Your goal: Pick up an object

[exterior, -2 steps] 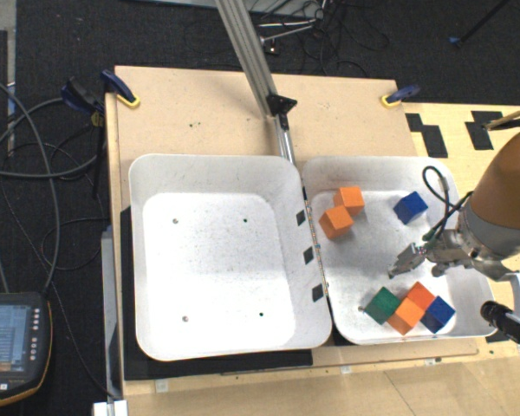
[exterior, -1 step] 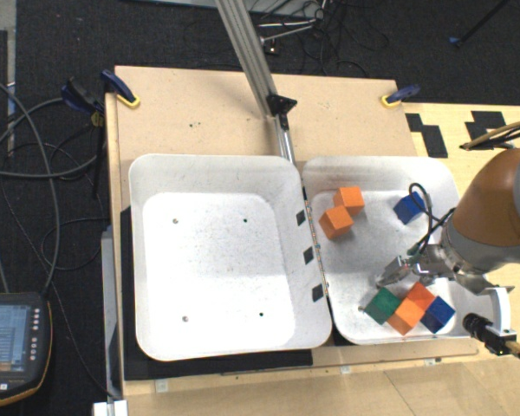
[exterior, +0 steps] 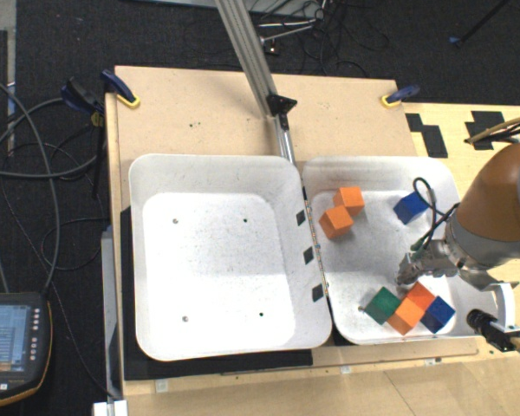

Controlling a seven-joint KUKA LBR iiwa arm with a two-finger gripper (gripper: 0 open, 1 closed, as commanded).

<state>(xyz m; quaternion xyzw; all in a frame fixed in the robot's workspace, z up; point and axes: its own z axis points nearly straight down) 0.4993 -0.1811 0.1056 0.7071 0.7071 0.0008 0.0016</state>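
Low in the right bin (exterior: 377, 173), at its front rim, three small blocks crowd together: a green cube (exterior: 382, 305), an orange block (exterior: 411, 308) touching it, and a blue cube (exterior: 438, 314) pressed against the orange one's far side. All three look hard-edged and matte, with flat faces and crisp corners. The orange block sits tilted, one corner raised toward the hand (exterior: 413, 269), which hangs just above and behind this cluster. I cannot tell how far the hand is open, since the wrist hides its tips, and no block shows between them.

Further back in the same bin, two more orange cubes lean on each other: a front orange cube (exterior: 335, 221) and a rear orange cube (exterior: 351, 198), touching at a corner. A second blue block (exterior: 410, 207) lies well apart from them, near the bin's right wall, beside a loop of black cable (exterior: 425, 193).

Both bins are shallow white trays with rounded corners and a fine dark speckle. The left bin (exterior: 147, 258) has four small dark dots on its floor. Under them lies a pale fibreboard tabletop (exterior: 199, 111), smooth and tan, with yellow clamps (exterior: 128, 100) at its back corners.
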